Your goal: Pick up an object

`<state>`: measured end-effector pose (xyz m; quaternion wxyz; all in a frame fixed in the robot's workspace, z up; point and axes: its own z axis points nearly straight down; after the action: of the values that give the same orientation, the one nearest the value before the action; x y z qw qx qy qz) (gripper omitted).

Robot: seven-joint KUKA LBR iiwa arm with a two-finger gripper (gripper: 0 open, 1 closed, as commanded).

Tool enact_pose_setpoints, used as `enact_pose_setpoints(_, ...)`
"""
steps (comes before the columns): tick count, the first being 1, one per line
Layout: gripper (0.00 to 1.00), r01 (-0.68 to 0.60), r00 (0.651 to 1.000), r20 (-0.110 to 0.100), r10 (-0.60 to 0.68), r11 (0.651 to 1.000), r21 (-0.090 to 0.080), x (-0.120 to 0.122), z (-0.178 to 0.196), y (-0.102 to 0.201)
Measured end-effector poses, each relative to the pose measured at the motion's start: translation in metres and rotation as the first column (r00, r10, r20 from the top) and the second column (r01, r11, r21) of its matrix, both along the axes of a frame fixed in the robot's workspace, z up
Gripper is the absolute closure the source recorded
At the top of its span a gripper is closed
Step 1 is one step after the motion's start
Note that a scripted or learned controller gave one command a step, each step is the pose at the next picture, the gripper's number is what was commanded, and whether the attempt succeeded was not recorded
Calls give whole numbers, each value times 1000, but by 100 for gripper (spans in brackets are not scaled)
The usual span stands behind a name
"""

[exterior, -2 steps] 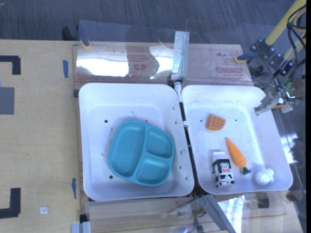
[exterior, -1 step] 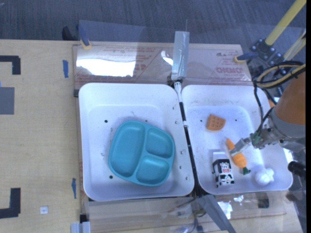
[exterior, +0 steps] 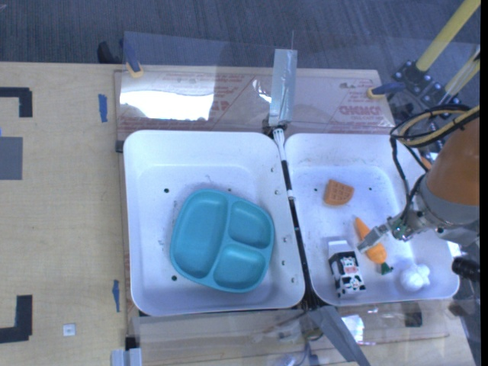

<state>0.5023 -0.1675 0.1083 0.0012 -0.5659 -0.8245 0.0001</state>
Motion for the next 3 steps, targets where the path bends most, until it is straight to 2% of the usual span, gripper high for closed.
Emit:
enact_pose_setpoints(1, 100, -2, 1000, 7, 2, 1000, -1, 4, 11, 0)
enact_pose_setpoints(2, 100, -496, 868, 9, 496, 868, -8, -3, -21, 3)
enact_pose_setpoints(3, 100, -359, 933, 10, 359, 933, -4, 33, 82, 74)
